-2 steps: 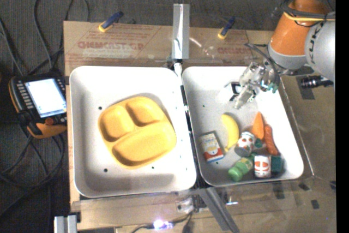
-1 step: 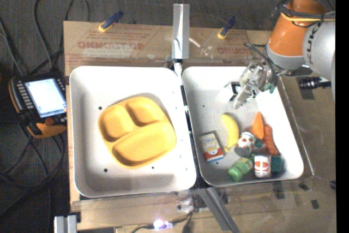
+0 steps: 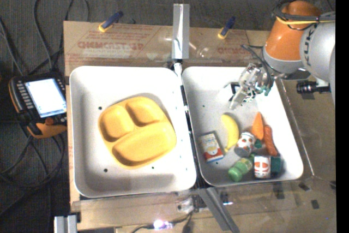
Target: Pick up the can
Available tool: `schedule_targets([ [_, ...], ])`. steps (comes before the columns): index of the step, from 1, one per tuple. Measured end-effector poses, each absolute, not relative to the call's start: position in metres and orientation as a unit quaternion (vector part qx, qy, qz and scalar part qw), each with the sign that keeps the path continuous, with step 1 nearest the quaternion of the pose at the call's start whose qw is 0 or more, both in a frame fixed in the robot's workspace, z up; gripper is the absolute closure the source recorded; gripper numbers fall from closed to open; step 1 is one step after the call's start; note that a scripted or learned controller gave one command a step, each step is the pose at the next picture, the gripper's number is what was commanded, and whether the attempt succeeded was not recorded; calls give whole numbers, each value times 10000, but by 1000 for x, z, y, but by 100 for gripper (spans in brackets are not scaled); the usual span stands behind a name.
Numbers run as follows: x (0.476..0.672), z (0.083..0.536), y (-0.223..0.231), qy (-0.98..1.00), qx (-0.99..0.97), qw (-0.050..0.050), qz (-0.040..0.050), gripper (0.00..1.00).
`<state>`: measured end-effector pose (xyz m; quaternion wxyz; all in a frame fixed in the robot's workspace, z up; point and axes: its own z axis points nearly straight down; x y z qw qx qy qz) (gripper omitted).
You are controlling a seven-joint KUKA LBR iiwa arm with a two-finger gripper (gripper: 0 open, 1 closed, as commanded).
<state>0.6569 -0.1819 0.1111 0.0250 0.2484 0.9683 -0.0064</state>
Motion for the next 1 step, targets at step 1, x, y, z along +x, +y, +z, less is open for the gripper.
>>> schedule_targets([
  [1,663,113,-219,9658,2593,78,13,0],
])
